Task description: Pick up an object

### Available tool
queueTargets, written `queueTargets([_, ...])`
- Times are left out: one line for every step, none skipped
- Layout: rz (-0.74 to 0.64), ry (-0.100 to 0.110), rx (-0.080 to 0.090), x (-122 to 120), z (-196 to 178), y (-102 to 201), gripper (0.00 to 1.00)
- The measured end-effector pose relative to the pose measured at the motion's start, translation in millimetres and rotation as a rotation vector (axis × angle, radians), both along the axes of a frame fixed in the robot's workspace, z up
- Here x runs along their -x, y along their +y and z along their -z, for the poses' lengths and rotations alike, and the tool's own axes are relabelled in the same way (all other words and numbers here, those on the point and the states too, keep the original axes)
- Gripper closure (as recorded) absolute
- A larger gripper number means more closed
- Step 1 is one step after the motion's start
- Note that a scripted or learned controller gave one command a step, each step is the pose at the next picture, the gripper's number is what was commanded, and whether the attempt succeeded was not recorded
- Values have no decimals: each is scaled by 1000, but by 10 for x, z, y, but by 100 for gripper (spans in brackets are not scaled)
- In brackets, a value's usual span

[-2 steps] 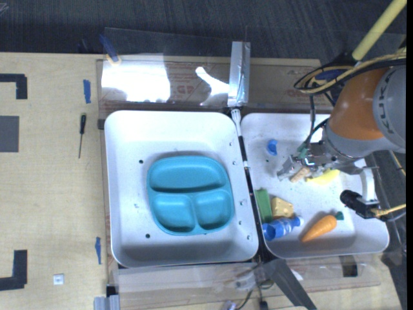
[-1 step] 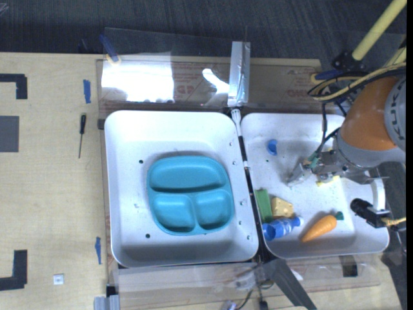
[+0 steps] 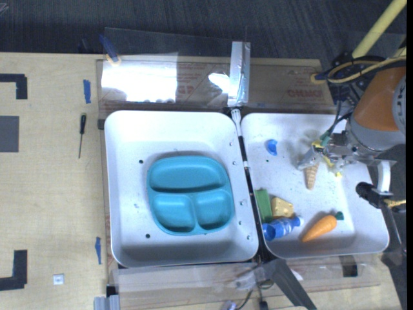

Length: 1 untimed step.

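My gripper (image 3: 324, 152) hangs over the upper right part of the right bin (image 3: 371, 241). Just below it and to its left lies a tan toy ice-cream cone (image 3: 311, 175), its top end right at the gripper; whether they touch is unclear. Other objects in this bin are a small blue piece (image 3: 271, 148) at the upper left, a green block (image 3: 262, 205), a yellow wedge (image 3: 282, 206), a blue bottle (image 3: 281, 228) and an orange carrot (image 3: 319, 227) along the front.
The left bin (image 3: 122, 173) holds a blue divided tray (image 3: 189, 194). A ridge (image 3: 244, 166) separates the two bins. The arm's grey body with its orange band (image 3: 381, 108) and cables stands over the right bin's right side.
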<state>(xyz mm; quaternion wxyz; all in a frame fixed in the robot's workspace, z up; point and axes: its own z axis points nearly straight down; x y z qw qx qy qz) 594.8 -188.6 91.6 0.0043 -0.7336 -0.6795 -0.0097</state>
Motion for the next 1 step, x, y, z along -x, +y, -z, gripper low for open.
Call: queueTargets([1,-5,16,4,-93,-57,100])
